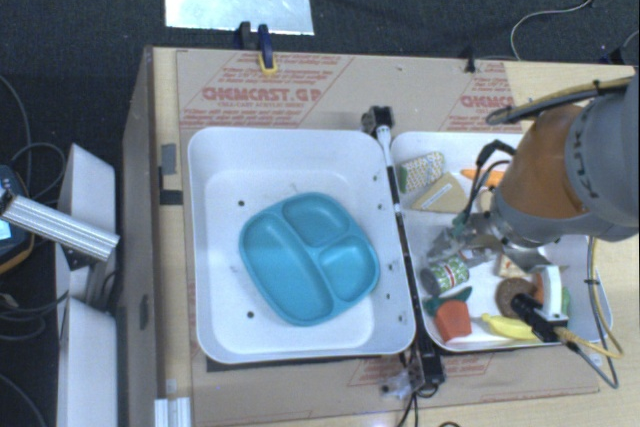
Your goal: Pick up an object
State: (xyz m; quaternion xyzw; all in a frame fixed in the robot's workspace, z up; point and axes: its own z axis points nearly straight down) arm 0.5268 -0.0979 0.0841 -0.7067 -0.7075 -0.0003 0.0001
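Reaching in from the right, the grey arm with its orange band [545, 165] covers much of the right white bin [600, 340], its metal gripper [465, 237] low among the clutter; whether it is parted or closed cannot be told. Just below it lies a small green-labelled can [449, 273] on its side. Near the front wall sit an orange-red block [453, 319], a yellow banana [507, 327] and a brown round piece [518, 293]. A green-and-white packet [421, 171] lies toward the back. The left white bin [215, 215] holds a blue divided plastic plate [308, 257].
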